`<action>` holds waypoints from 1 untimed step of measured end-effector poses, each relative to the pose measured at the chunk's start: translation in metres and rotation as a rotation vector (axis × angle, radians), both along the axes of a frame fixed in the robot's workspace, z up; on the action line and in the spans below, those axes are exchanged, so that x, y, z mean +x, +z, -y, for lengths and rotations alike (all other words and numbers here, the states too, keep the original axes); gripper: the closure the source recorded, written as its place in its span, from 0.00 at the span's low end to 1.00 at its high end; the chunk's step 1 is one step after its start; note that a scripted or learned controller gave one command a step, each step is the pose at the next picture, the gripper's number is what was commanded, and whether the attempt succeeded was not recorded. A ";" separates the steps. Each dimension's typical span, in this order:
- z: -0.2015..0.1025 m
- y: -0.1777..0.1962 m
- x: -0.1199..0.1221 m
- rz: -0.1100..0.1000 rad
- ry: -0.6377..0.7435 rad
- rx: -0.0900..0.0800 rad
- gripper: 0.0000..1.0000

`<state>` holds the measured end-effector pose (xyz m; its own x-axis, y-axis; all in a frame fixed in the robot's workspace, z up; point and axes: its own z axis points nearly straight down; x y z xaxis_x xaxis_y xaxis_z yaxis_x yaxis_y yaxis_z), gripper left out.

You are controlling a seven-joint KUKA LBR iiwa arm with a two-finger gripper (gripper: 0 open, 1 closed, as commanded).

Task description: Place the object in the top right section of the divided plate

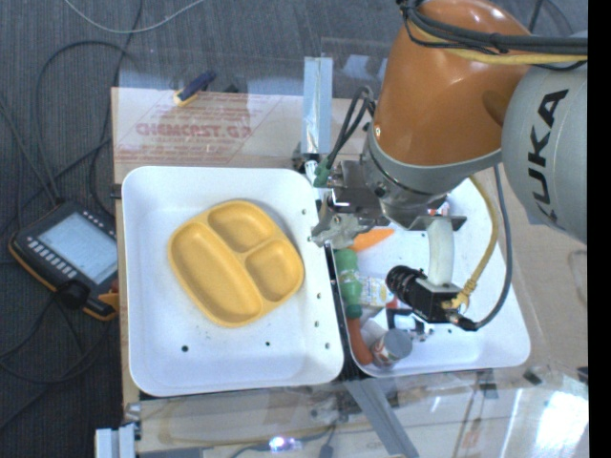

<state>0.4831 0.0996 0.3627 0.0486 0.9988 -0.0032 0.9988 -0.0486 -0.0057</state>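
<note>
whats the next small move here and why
Probably lower the gripper toward the small objects along the right bin's left edge and try a grasp. The arm hangs over that bin, nothing visibly held, and the yellow divided plate in the left bin has nothing in it.

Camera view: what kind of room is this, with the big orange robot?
Probably a robot test lab. A big robot arm hangs over two white bins, a handheld controller lies on the floor, and loose cables trail across the carpet.

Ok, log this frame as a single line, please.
arm: over right bin | gripper: at bin's left edge, grasp unclear | divided plate: left bin, sections bare | small items: right bin | placement: not done
</note>
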 end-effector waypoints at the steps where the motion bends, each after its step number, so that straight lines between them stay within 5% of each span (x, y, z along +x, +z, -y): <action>1: 0.035 -0.048 -0.001 -0.001 -0.335 -0.001 1.00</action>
